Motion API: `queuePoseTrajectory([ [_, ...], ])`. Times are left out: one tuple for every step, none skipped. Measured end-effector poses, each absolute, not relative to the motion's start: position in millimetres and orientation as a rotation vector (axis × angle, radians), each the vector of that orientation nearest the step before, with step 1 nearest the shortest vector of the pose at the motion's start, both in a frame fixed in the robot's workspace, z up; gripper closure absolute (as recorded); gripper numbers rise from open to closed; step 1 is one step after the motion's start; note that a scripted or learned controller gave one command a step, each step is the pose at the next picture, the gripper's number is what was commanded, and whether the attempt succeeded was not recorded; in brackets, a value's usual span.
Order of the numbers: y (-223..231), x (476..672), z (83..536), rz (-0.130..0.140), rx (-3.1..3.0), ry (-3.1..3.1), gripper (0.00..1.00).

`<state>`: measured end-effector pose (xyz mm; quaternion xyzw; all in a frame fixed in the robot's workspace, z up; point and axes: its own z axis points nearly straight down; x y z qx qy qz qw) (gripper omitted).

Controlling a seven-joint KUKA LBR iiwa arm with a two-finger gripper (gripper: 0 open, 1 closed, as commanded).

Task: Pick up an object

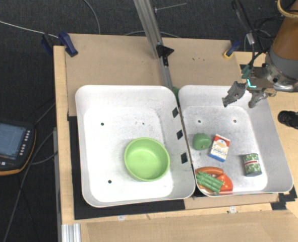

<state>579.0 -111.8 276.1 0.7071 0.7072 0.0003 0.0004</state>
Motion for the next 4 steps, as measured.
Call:
queuePoseTrajectory([
  [-112,579.0,276,0.001,2.221,2.221,0.0],
  [-109,581.8,215,-0.003,2.222,2.224,0.0],
  [-106,580.1,153,-0.004,2.223,2.224,0.0],
  [-105,579.6,101,-0.002,2.222,2.223,0.0],
])
